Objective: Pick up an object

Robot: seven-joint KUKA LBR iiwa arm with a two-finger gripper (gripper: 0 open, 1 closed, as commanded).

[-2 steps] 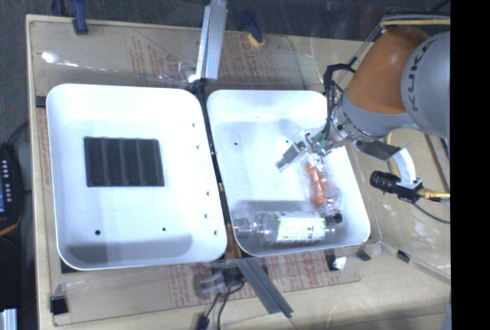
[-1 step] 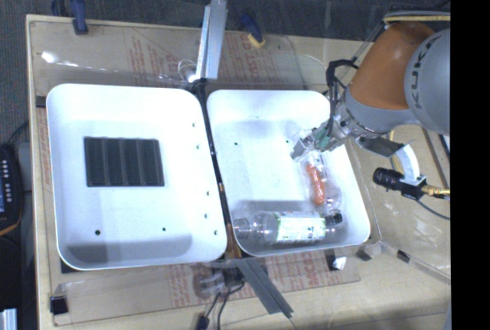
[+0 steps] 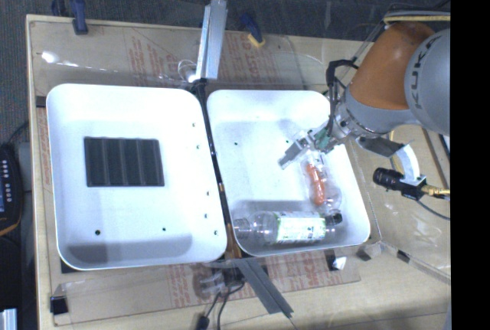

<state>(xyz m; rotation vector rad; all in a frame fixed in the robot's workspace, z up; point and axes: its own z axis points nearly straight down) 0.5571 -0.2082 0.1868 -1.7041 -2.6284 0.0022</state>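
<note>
Two shallow white bins sit side by side on the bench, meeting along a dark seam near the middle of the camera view. At the far left, the left bin holds a dark ribbed rectangular tray lying flat in its upper middle part, well apart from every wall. Behind the seam a grey metal bar stands up and leans slightly, and blue clamps grip the back edge of the bench.

Moving rightward, the right bin carries a clear plastic bottle with a white and green label, lying on its side along the near wall, its dark cap toward the right. Just above the cap end lies an orange object in clear wrapping, running roughly up and down the view, its lower end near the bottle.

The gripper hangs over the right part of this bin, just beside the upper end of the orange object, its grey fingers pointing down and to the left; whether they are spread or closed cannot be told, and nothing shows between them. The grey arm with its orange band enters from the right
</note>
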